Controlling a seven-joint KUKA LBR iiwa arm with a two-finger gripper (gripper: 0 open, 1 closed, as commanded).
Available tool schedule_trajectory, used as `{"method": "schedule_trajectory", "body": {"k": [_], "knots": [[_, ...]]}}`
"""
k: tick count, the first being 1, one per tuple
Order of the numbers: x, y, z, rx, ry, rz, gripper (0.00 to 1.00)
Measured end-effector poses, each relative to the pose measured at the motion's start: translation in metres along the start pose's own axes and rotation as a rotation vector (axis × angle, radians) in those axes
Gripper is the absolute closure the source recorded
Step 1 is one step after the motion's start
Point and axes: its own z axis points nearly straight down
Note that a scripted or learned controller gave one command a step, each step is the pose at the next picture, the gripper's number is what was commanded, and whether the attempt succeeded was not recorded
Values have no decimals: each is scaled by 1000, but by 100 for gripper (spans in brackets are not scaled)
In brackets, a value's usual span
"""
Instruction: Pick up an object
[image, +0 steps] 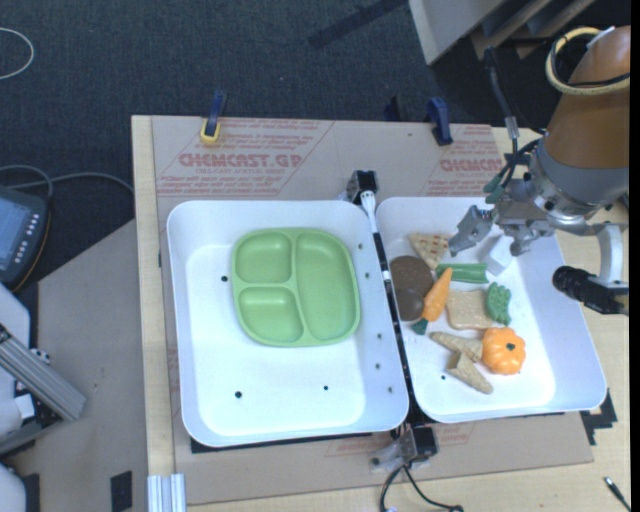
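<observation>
Two shallow white bins are seen side by side on the bench. In the left bin (200, 390) a green divided plate (296, 286) is laid flat. In the right bin (570, 385) a cluster of toy food is gathered: a brown oval piece (408, 284), a carrot (438, 292) leaning on it, a cracker (430, 246), a green bean-like piece (464, 272), a slice of bread (466, 310), a broccoli-like green piece (497, 302), an orange pumpkin (503, 351) and tan pieces (462, 356) beside it. The gripper (495, 240) is held above the bin's far part, its fingers spread apart with nothing between them, just beyond the green piece.
</observation>
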Motion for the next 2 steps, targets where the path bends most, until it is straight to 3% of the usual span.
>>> {"method": "schedule_trajectory", "body": {"k": [1, 2], "knots": [[0, 2, -8, -14, -1, -2, 0], [-7, 4, 37, -12, -1, -2, 0]]}}
